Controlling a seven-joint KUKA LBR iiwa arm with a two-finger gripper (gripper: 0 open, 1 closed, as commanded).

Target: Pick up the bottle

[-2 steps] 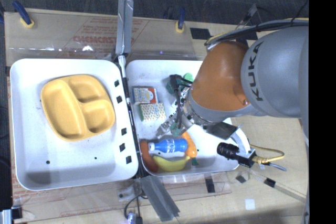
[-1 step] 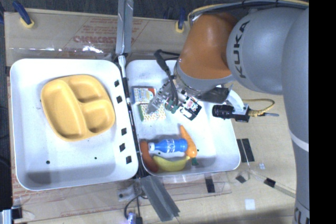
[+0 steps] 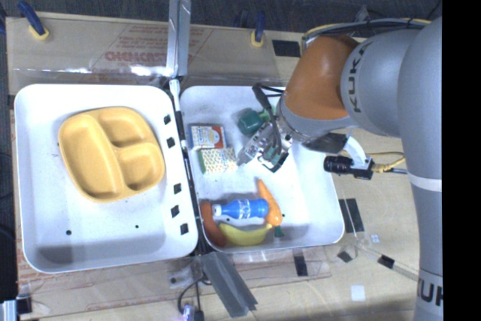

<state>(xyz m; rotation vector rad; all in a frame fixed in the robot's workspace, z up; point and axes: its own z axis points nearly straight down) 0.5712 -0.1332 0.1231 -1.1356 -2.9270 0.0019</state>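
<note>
The bottle (image 3: 242, 210) is blue with a white label and lies on its side near the front of the right bin (image 3: 319, 195), on top of a yellow banana (image 3: 244, 234) and beside an orange carrot (image 3: 269, 201). My gripper (image 3: 261, 149) hangs over the middle of the right bin, above and behind the bottle, a short way from it. Nothing shows between its fingers.
A yellow divided tray (image 3: 111, 152) fills the left bin (image 3: 37, 237). In the right bin lie a small red-and-white box (image 3: 207, 136), a patterned packet (image 3: 218, 160) and a dark green object (image 3: 252, 119) by the gripper. A reddish-brown piece (image 3: 210, 228) sits beneath the banana.
</note>
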